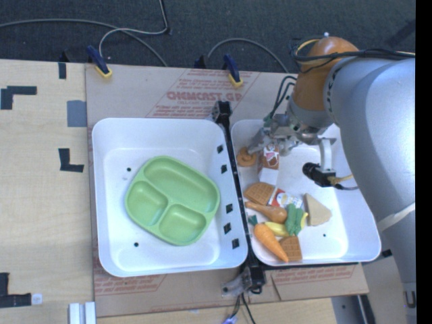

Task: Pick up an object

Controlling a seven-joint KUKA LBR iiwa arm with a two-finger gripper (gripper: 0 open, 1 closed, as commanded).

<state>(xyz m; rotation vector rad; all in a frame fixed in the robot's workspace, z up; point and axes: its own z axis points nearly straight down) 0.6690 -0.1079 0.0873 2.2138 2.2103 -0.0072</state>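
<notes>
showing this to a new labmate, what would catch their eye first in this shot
The bulky grey arm with its orange band fills the right side, its gripper down in the far end of the right bin. Next comes the bright green divided plate, lying alone in the left bin. Then the colourful heap of toy food in the right bin, with a carrot at its near edge.

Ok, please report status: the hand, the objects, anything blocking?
Hand low over right white bin, far end. Small red-and-white carton just beneath it. Toy food pile crowded nearby; green divided plate in left bin.
</notes>
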